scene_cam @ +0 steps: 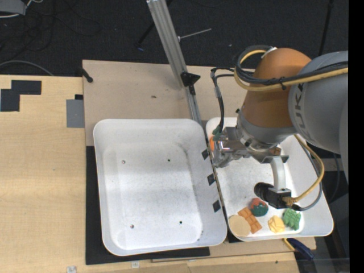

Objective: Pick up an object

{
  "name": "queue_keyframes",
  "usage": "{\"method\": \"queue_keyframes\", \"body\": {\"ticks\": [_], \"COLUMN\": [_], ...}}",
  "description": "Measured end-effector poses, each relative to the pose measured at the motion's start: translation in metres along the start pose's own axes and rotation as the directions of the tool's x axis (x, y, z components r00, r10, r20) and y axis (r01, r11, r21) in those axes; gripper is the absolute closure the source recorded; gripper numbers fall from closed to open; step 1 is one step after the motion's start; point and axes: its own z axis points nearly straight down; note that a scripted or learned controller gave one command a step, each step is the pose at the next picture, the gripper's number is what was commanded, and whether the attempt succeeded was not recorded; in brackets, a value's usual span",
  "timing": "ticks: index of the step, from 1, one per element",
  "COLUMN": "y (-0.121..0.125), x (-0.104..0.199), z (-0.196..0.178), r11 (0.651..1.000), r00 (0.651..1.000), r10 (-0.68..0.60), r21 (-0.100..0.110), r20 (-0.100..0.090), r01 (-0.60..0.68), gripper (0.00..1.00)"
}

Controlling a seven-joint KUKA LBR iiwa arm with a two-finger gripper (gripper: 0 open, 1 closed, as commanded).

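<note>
Camera view:
Bench (131, 95): flat pale board carrying two bins.
Left bin (105, 152): shallow smooth white plastic, rounded corners, floor flecked with fine dark specks.
Right bin (321, 223): same make, just beside the left bin.
Arm (318, 107): grey shell with a glossy orange band, above the right bin.
Tool (219, 150): metallic, at the right bin's left wall; cannot tell whether clenched or released.
Objects: flat tan disc (239, 226), orange chunk (249, 217), dark green ball (260, 209), lumpy yellow piece (276, 224) and knobbly green piece (292, 218), clustered along the right bin's near rim, apart from the tool.
</note>
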Motion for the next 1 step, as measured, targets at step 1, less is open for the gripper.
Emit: {"method": "queue_keyframes", "body": {"ticks": [1], "y": [0.0096], "x": [0.0546], "z": [0.0134], "r11": [1.0], "r00": [1.0], "r10": [0.0], "r21": [0.001], "r20": [-0.001], "r01": [0.0], "gripper": [1.0]}}
